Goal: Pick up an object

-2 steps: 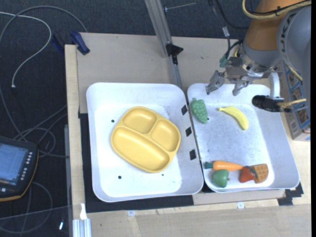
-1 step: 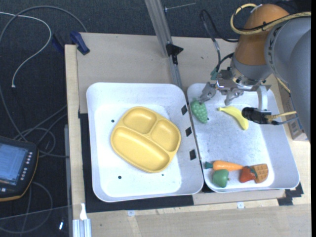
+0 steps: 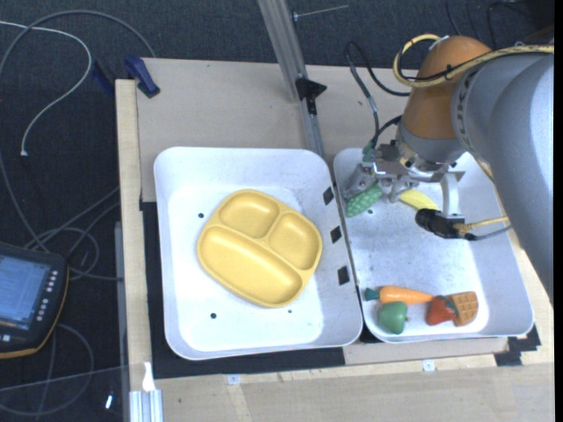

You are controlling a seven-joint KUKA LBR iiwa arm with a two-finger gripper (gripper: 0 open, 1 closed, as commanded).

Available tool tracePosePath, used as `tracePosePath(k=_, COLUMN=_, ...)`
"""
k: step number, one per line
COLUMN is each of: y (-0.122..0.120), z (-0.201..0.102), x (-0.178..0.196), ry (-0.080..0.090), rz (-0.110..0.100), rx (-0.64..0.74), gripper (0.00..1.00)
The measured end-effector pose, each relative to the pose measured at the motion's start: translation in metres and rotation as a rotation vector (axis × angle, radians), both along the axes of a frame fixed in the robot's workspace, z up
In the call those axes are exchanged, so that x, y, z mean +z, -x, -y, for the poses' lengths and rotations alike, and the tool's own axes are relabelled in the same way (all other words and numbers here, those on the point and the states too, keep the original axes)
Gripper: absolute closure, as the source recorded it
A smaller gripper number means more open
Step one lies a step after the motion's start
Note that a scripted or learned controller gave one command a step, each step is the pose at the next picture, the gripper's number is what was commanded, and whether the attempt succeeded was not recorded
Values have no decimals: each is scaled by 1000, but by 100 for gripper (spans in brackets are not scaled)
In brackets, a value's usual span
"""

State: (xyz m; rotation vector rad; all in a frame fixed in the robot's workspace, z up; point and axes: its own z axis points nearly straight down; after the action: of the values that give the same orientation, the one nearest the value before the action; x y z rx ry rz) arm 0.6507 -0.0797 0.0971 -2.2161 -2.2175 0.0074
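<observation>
My gripper (image 3: 384, 181) hangs low over the far left corner of the right bin (image 3: 493, 271). A green corn-like toy (image 3: 361, 201) lies just below and left of it, touching or nearly touching the fingers. A yellow banana (image 3: 416, 200) lies just to the gripper's right. Whether anything sits between the fingers is hidden by the wrist. At the near edge of the right bin lie an orange carrot (image 3: 403, 294), a green pepper (image 3: 393, 316) and a red-and-tan waffle-like toy (image 3: 453, 309).
The left bin (image 3: 176, 236) holds a yellow divided plate (image 3: 259, 247) in its middle. A metal pole (image 3: 286, 33) rises behind the bins. My arm's grey body covers the right bin's far right side. Cables and a tablet (image 3: 26, 297) lie off the bench at left.
</observation>
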Motion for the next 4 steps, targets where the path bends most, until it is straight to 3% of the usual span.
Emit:
tracePosePath(k=1, y=-2, z=0, x=15, ry=0, rz=8, rx=0, gripper=100)
tracePosePath(k=4, y=-8, z=2, x=132, ry=1, rz=13, rx=0, gripper=100)
